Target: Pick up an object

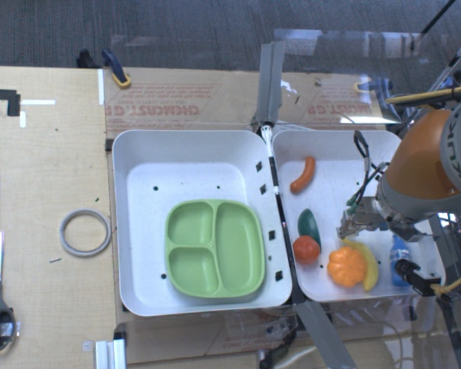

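White plastic walls ring the right bin [334, 141], where my jaws [359, 225] hang low near its middle, under my grey wrist and orange band. I cannot tell from this angle how my jaws are set, and nothing shows between them. Just at five o'clock from them lies the banana [368, 262], touching the orange pumpkin [346, 267] on its nine o'clock side. At nine o'clock from the pumpkin sits the red tomato [306, 248], with the dark green cucumber [308, 223] just at twelve o'clock from it. The orange sausage [303, 174] rests apart, toward eleven o'clock of my jaws. A blue object [400, 253] lies at three o'clock from the banana. The left bin [138, 206] carries a green divided plate [215, 247]. On the surface [38, 167], a ring [85, 232] lies at nine o'clock of that bin.
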